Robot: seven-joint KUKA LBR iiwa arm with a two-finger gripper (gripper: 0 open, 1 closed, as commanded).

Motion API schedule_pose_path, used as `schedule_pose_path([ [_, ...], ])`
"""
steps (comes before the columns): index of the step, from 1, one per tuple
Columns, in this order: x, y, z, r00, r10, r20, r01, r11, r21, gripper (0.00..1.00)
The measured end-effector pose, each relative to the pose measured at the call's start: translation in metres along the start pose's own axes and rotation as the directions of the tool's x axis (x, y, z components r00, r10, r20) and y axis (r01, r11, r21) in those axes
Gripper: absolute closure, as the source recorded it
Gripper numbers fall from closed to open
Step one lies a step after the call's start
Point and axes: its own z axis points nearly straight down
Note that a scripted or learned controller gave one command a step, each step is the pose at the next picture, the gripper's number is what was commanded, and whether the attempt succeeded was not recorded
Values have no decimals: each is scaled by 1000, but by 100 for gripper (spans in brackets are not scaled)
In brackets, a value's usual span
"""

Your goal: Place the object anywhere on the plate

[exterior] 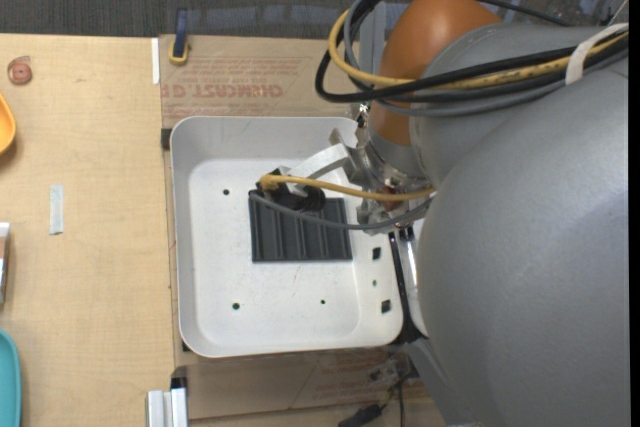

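Single overhead view, slanted down, close above white bin (pixel 200 245).

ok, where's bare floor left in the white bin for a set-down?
Bare floor in the white bin: a strip along its left wall, beside the dark ribbed block, and a band along the near wall below the block. Crowded: the upper right, where the arm and yellow cable hang over the block's top edge.
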Motion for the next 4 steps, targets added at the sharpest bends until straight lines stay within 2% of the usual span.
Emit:
schedule_pose_path([
  [1, 61, 0, 7, 999, -38, 1, 38, 999, 0, 100],
  [2, 75, 5, -4, 948, -318, 3, 318, 948, 0, 100],
  [3, 111, -20, 2, 875, -484, 3, 484, 875, 1, 100],
  [4, 118, -42, 8, 564, -826, 4, 826, 564, 3, 100],
])
